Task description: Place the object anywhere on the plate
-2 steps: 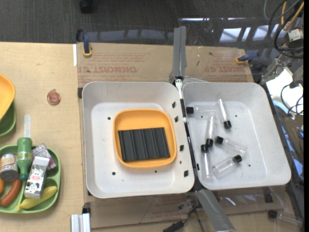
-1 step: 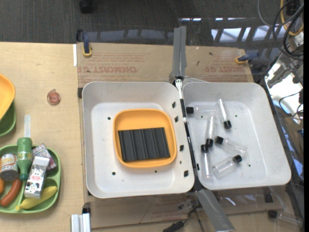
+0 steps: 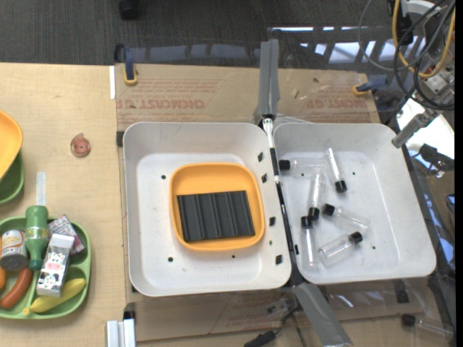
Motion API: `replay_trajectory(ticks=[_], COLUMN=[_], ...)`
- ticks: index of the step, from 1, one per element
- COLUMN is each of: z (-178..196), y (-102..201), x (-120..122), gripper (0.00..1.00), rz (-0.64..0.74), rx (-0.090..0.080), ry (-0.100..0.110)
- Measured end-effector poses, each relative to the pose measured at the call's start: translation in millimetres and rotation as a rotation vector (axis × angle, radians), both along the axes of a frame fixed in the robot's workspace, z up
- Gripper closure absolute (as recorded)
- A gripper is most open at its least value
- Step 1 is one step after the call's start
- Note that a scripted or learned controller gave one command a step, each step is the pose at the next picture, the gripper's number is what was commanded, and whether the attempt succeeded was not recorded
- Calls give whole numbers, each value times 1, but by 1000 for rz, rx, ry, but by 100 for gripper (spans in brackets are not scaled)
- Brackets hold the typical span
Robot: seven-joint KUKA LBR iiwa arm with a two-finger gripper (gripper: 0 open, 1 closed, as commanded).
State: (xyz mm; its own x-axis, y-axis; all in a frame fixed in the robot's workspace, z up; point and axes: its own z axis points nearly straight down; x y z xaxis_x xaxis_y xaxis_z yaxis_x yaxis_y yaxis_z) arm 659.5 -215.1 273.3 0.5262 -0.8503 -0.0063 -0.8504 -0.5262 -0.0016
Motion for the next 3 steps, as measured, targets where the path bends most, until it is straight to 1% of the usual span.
replay_trajectory(ticks=[1, 2, 3], z=[24, 25, 5], y=[4, 6, -4], x=[0, -15, 1], gripper=[0, 0, 0], rz=[166, 511, 819], rx=[0, -1, 0], ry=[-3, -6, -8])
